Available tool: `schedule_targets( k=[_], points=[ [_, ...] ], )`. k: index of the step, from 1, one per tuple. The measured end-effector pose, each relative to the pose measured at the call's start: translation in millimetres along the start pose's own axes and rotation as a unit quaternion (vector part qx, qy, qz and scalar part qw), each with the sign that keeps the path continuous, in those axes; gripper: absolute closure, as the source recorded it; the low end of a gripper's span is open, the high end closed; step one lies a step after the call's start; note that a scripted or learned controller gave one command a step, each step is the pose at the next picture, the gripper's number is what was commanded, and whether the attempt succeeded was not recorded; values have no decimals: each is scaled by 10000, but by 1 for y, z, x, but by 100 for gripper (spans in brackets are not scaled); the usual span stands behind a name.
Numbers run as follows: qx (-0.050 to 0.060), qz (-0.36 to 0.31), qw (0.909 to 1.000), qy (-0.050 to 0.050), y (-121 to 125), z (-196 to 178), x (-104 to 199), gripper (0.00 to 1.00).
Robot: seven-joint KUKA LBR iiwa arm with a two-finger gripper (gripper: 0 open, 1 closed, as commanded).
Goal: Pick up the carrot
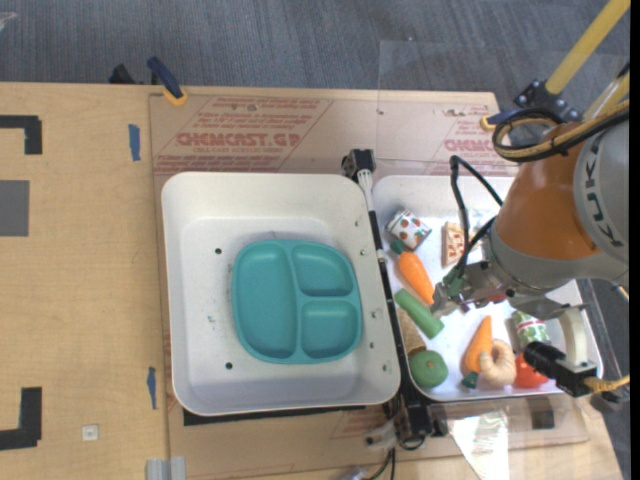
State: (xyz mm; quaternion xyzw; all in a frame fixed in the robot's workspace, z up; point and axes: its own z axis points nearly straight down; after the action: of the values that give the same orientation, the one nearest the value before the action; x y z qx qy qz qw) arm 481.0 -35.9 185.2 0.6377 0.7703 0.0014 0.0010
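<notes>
A tan wooden bench (70, 268) stands on grey carpeted floor (300, 18).

A divided tray (297, 301) lies in the left bin (190, 268). To the tray's right, in the right bin (437, 190), a carrot (415, 276) lies beside what may be a cucumber (418, 312).

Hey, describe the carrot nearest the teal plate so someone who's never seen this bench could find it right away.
Start at the right-hand white bin, the one crowded with toy food. Along its left side, just below a small red-and-white carton, lies the carrot, slanting down toward a green cucumber-like piece. It is plain orange, unlike the second carrot farther right, beside the doughnut.
</notes>
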Motion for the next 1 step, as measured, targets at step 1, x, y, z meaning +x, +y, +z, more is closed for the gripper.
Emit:
schedule_targets(
  k=[1],
  points=[
    [-2, -1192, 9929, -6, 21, -103, 88, 100]
  ],
)
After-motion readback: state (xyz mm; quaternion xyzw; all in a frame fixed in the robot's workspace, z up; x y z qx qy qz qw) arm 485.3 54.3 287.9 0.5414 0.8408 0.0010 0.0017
